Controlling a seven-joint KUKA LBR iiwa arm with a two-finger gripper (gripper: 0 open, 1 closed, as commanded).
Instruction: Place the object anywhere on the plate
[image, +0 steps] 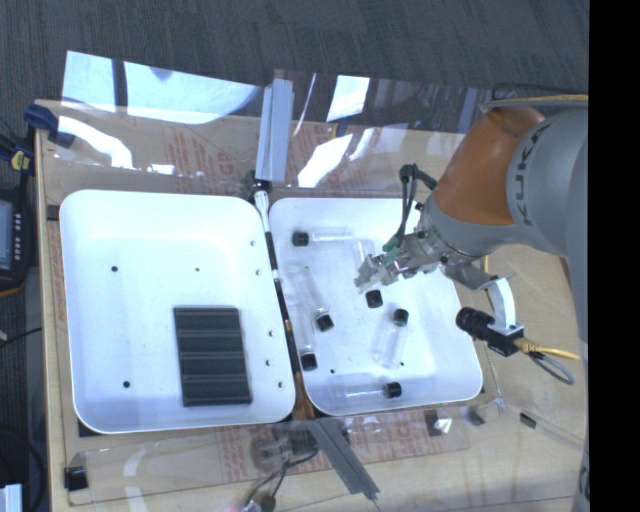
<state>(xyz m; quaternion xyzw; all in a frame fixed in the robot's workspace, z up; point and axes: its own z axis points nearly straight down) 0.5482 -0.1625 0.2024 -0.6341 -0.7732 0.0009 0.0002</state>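
Two shallow white bins sit side by side on the bench; the left bin (100, 300) carries a dark ribbed rectangular plate (211, 355) lying flat toward its near side, with a few small dark dots scattered over the white floor around it; the right bin (450, 385) holds several clear vials with black caps, lying on their sides and well apart from one another; one vial (325, 238) lies near the far-left corner with its cap pointing left; another (311, 298) lies slantwise near the left wall, its cap at the nearer end; a third (392, 335) lies around the middle-right of the bin with its cap at the far end; a fourth (362, 393) lies along the near wall with its cap to the right; a small black cap-like piece (308, 361) sits near the left wall toward the near side; the grey arm with its orange band (485, 170) reaches in from the right and hangs over the right bin; the gripper (375, 280) is low over the bin's middle, its metal fingers (368, 268) pointing down and left, and a black-capped piece (374, 297) lies just at their tips; whether the fingers are closed on it or merely beside it cannot be told; nothing rests on the plate, which is well apart from the gripper, across the wall between the bins
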